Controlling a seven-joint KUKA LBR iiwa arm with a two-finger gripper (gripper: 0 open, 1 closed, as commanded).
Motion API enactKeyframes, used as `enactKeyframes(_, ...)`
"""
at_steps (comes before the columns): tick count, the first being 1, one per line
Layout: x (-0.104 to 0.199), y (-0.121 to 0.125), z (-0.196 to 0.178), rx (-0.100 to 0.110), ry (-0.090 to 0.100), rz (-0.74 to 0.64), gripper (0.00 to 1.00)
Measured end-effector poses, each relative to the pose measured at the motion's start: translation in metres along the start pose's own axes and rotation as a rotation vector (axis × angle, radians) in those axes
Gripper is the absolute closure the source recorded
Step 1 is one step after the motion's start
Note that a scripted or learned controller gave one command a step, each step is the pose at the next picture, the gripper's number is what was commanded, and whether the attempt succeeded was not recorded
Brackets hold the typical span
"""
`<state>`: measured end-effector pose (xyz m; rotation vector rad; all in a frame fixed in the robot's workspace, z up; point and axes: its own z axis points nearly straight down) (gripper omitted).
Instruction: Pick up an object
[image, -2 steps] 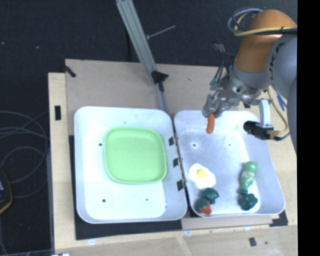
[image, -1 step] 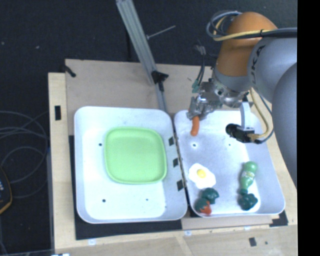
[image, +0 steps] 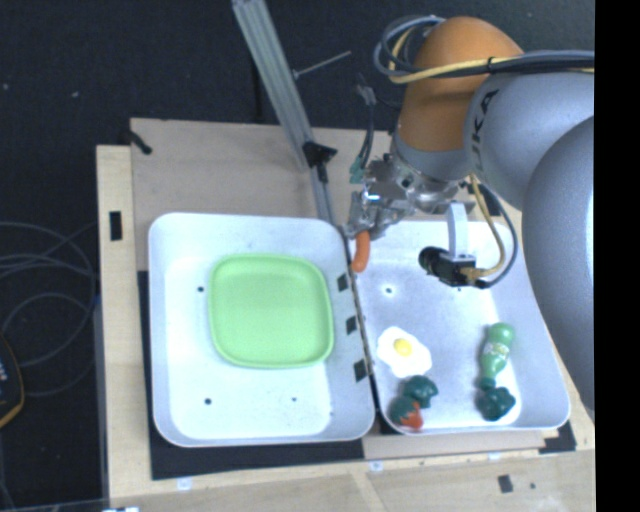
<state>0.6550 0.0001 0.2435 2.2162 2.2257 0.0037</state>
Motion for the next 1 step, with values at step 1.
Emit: enactKeyframes(1, 0.0556, -0.0124, -0.004, 0.001, 0.0, 0.0, 1.0)
